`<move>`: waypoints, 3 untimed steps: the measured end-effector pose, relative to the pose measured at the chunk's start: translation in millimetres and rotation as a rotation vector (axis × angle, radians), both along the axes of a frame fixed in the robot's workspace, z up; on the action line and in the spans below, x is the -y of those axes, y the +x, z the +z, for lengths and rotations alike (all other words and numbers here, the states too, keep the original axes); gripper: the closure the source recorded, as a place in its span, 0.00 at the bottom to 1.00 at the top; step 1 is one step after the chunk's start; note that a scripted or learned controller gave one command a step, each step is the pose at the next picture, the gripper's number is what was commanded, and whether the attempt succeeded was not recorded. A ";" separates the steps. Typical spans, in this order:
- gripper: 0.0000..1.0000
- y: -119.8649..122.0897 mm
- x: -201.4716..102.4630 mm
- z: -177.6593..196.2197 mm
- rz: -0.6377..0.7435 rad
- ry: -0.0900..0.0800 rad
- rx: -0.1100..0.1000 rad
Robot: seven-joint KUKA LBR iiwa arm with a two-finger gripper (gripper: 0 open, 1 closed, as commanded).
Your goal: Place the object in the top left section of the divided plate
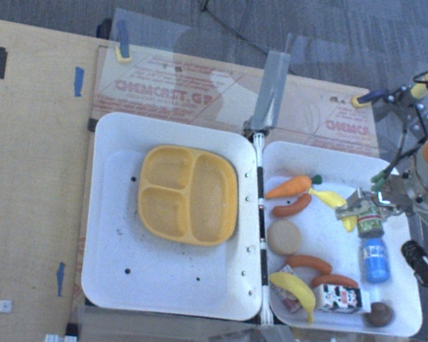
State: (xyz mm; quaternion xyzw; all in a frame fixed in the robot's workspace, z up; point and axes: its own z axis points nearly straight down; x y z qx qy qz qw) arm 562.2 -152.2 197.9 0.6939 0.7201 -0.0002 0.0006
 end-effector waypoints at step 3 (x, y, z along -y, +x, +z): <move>1.00 -51.9 -250.6 99.5 0.041 0.001 -0.001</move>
